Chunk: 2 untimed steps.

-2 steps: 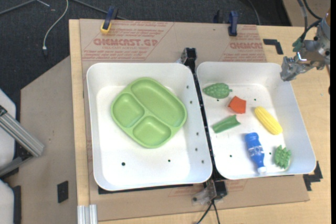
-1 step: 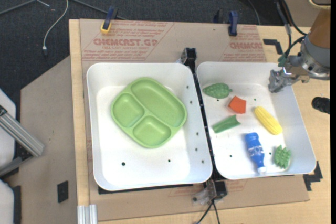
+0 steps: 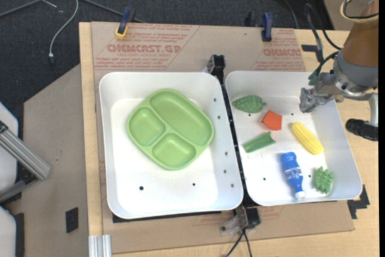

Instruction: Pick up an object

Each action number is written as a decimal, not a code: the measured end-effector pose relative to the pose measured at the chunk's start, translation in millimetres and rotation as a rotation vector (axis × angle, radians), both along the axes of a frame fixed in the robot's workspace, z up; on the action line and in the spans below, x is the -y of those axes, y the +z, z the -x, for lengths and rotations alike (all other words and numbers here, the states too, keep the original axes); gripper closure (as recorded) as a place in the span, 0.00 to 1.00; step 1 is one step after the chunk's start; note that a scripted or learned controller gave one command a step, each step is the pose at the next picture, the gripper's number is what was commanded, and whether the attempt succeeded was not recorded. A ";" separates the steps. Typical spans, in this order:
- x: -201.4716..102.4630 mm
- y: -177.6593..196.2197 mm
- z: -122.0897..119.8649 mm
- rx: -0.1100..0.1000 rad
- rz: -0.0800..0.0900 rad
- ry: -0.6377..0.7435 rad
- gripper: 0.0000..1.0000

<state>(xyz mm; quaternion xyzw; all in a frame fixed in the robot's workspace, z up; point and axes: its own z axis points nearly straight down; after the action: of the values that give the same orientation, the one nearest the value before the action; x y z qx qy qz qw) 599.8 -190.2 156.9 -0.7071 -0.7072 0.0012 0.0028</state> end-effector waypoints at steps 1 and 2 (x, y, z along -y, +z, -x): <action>2.7 -42.6 -1.5 0.001 0.000 0.000 0.00; 3.0 -28.3 -3.2 0.007 0.002 0.000 1.00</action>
<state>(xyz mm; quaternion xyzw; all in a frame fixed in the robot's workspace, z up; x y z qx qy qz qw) 603.0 -193.2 128.5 -0.7072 -0.7071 -0.0007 -0.0004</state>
